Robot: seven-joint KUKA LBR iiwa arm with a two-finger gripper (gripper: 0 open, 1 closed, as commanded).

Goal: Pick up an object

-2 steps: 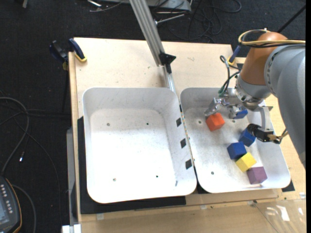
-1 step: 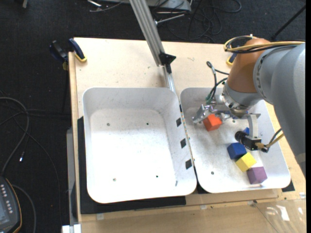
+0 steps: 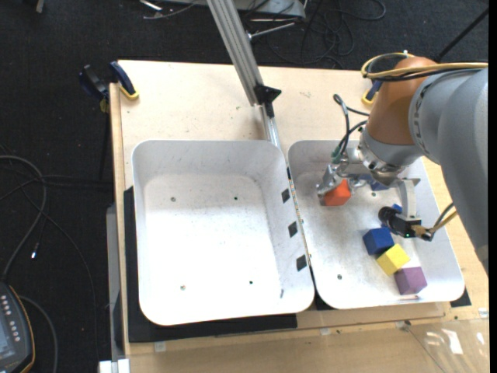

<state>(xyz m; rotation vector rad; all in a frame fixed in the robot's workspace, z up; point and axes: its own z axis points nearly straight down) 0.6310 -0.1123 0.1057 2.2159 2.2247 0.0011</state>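
We counted two white bins on counter [image 3: 194,99]: left bin [image 3: 202,231] and right bin [image 3: 342,263]. Right bin held four blocks: orange block [image 3: 337,195] at upper middle, then blue block [image 3: 378,241], yellow block [image 3: 392,259] and purple block [image 3: 410,280] in close diagonal row toward lower right. Tool [image 3: 335,185] sat at orange block; we could not tell whether it was spread or pinching. One clamp [image 3: 116,80] at counter's upper left corner.
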